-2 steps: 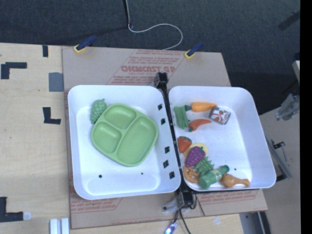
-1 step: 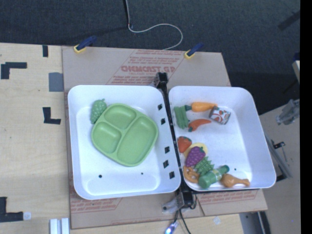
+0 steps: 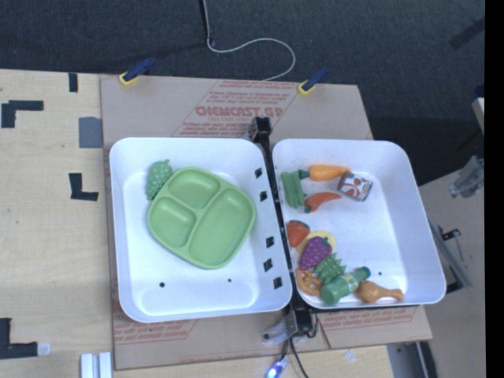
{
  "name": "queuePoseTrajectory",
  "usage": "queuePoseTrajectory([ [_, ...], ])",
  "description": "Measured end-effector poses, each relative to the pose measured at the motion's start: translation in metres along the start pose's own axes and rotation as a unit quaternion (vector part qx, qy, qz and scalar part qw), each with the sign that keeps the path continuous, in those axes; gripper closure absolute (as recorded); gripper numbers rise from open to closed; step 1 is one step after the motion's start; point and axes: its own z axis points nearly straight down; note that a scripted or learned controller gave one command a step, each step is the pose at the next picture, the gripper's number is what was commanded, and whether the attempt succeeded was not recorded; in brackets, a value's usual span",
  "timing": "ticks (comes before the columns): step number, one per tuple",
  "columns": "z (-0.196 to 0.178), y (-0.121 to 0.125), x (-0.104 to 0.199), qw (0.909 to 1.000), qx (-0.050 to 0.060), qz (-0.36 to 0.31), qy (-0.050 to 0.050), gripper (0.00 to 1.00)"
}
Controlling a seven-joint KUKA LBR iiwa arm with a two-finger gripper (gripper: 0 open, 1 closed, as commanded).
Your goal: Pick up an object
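The right bin (image 3: 394,211) holds several toy foods. Along its far-left side lie an orange carrot (image 3: 327,172), a small red-and-white can (image 3: 355,186), green beans (image 3: 291,188) and an orange pepper (image 3: 323,201). Near the front-left corner sit a red fruit (image 3: 298,232), purple grapes (image 3: 313,252), a leafy green piece (image 3: 330,268), a green bottle-shaped toy (image 3: 343,287) and a tan drumstick (image 3: 379,293). The left bin (image 3: 134,235) holds a green divided plate (image 3: 201,217), with a green bunch (image 3: 159,177) at the plate's far-left edge.
Both bins rest on a cardboard sheet (image 3: 236,109) clamped at the back by blue-and-yellow clips (image 3: 138,71). Black clips (image 3: 272,242) line the seam between the bins. A white cable (image 3: 252,46) loops over the dark floor behind. A grey metal part (image 3: 468,177) stands at the right.
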Motion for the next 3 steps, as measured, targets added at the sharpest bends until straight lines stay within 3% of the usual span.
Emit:
queuePoseTrajectory([
  [1,-0.037,0.001,0.116,1.0000,-0.002,-0.006,0.002,1.00],
  [2,-0.062,-0.001,0.031,1.0000,-0.002,0.004,-0.001,1.00],
  [3,-0.014,-0.001,-0.002,1.0000,0.002,0.002,0.001,1.00],
])
